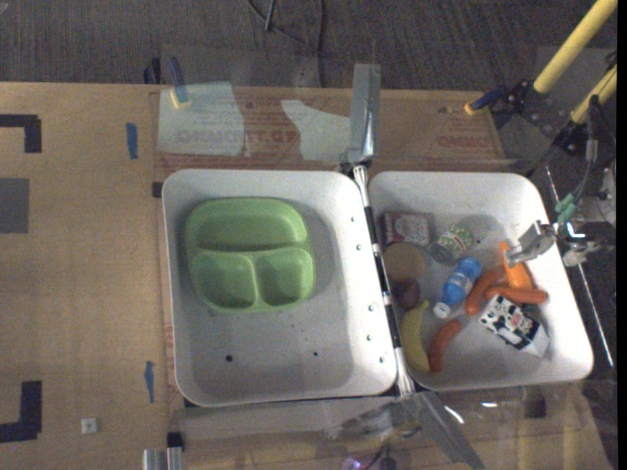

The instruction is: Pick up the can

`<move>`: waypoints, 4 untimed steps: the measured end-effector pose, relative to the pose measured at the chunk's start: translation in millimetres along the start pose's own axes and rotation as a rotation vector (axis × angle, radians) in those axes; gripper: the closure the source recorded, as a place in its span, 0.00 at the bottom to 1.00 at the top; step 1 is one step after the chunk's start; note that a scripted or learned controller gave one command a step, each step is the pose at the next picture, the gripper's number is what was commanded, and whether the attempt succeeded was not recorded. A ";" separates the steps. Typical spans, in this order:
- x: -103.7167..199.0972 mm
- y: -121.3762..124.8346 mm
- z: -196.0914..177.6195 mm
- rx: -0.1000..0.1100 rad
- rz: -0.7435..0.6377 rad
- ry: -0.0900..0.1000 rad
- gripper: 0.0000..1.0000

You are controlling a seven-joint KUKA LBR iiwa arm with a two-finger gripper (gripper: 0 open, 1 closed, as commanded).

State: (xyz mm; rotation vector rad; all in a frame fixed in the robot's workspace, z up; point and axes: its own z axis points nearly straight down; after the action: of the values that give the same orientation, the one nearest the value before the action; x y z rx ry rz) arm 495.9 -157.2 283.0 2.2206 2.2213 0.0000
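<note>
The can is small, with a green and white label, and lies on its side in the upper middle of the right bin. It rests just above a blue bottle and to the right of a small maroon and white box. My gripper is low at the right bin's right side, over the top of an orange carrot-like piece. It is about a hand's width to the right of the can and not touching it. Nothing is visibly held.
The right bin also holds a banana, a second orange piece, a black and white carton and a dark lump. A green divided plate lies in the left bin. Yellow poles stand at the back right.
</note>
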 end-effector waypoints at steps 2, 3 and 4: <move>63.7 95.2 127.7 0.003 0.121 0.001 0.00; 11.5 97.7 197.0 -0.002 0.203 0.001 0.00; -19.5 152.9 197.5 -0.001 0.375 -0.001 0.00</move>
State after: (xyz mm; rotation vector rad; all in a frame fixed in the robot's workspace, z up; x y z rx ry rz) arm 648.9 -176.7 85.6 2.5948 1.7680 0.0003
